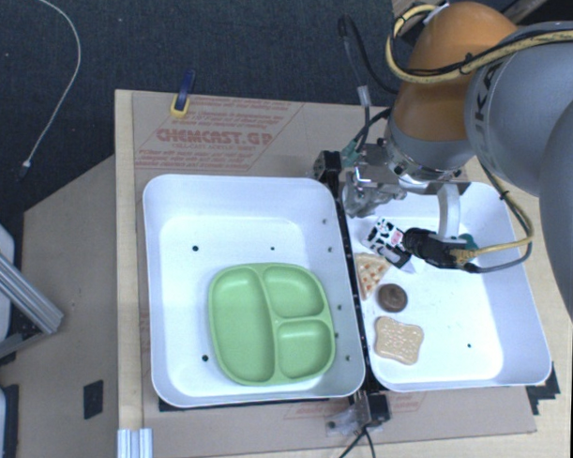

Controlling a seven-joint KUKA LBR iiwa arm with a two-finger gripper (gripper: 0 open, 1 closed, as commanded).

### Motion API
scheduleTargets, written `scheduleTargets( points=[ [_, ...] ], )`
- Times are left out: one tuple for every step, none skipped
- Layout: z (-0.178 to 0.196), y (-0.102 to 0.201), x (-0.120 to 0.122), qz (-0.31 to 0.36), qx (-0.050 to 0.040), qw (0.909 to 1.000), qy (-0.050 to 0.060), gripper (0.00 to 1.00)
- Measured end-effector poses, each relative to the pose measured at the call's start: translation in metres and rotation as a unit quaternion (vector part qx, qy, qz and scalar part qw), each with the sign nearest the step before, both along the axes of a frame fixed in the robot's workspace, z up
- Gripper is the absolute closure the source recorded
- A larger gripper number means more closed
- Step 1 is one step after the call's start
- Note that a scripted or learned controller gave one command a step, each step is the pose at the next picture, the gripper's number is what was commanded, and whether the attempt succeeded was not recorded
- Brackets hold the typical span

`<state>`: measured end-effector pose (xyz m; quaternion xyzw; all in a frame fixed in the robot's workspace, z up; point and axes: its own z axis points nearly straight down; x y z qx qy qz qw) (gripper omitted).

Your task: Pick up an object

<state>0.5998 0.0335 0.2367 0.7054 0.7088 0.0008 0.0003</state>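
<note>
I read both the left bin [174, 229] and the right bin [481, 315] as plain white. The plate [269, 321] is pale green all over. The cracker [398, 340] is tan with small dots, the cookie [392, 297] is dark brown, and the wedge [368, 270] is speckled orange-tan. A small card [385, 236] is white with black marks and a spot of red. The cardboard [140, 134] is tan with red lettering. The arm [535, 101] is grey with an orange band.

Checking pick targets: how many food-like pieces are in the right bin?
3, all near the left wall of the right bin: a triangular slice farthest back, a round brown cookie in the middle, a tan toast piece nearest the front. The arm may hide others.
</note>
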Motion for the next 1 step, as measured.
scheduleTargets(
  points=[
    [0.0031, 0.0511, 0.0087, 0.000, 0.0007, 1.0000, 0.000, 1.00]
  ],
)
